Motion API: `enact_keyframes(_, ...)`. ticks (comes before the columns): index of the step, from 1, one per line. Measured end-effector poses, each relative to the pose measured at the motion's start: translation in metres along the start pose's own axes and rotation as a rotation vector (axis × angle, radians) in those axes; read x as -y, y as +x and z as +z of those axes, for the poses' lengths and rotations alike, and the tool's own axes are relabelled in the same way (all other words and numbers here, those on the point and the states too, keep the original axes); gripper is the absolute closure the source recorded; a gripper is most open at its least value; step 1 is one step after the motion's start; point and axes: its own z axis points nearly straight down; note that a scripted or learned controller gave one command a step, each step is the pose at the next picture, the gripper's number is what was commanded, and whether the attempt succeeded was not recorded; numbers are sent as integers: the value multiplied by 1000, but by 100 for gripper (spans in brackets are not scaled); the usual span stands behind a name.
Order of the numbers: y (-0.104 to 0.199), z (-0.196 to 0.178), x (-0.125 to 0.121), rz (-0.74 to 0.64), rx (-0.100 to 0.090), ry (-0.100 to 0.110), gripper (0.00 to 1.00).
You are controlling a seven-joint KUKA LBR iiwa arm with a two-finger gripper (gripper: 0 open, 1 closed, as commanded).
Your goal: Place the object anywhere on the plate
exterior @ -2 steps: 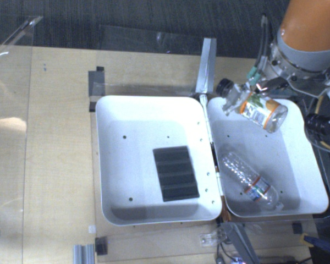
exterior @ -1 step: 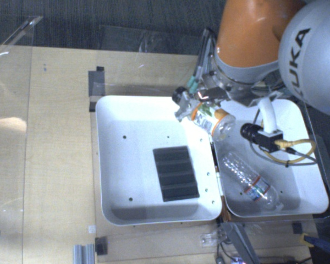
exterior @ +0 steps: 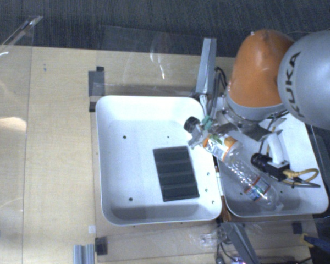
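A slanted overhead view showed two shallow white bins side by side on a pale wooden bench. The left bin (exterior: 115, 147) held a dark, ridged rectangular plate (exterior: 176, 173), lying flat near the middle, slightly toward the right wall. The right bin (exterior: 313, 202) held a clear crumpled plastic bottle with an orange label band (exterior: 239, 166), lying on its side and slanting from the dividing wall toward the bin's lower edge.

A grey arm with a bulbous orange band (exterior: 258, 70) reached in from the right, covering much of the right bin. Its two-finger gripper (exterior: 201, 132) hung over the wall between the bins, just beside the bottle's labelled end. Whether its grip was open or closed could not be made out. The bottle appeared to rest in the bin, so the task looked unfinished.
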Motion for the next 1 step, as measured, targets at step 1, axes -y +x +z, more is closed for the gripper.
enact_keyframes(1, 58, -9, -75, -93, 0, -2, 100)
